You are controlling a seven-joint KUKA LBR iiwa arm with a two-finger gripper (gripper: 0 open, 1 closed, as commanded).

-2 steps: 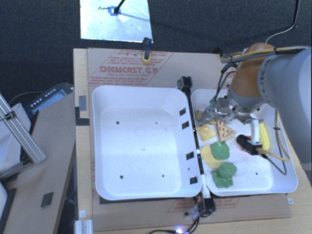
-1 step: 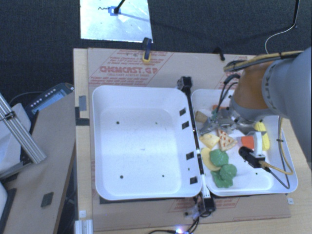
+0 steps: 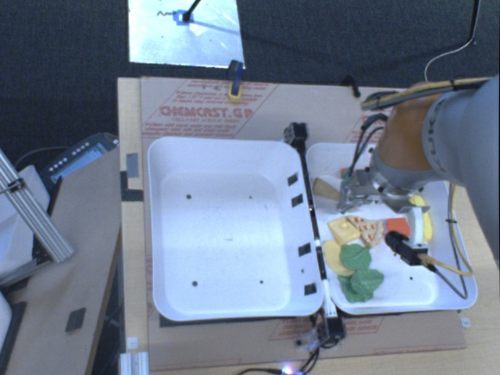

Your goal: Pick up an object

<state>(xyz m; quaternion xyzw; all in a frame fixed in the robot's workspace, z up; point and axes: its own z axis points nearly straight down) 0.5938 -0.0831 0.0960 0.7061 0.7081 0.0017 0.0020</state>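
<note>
Where the right bin [image 3: 449, 291] holds its small heap, the objects lie crowded toward its left side: a yellow wedge-shaped piece [image 3: 344, 229] with an orange-red bit [image 3: 370, 230] touching it, a pale yellow round thing [image 3: 334, 257] below, and green leafy pieces [image 3: 359, 270] lowest of all. A tan block [image 3: 326, 187] sits apart, nearer the far wall. Just above the heap hangs the gripper [image 3: 353, 196], low inside the bin; whether it is apart or together, I cannot tell from this angle. To its left, the left bin [image 3: 168, 287] sits alongside, on the cardboard-covered bench [image 3: 203, 108].
</note>
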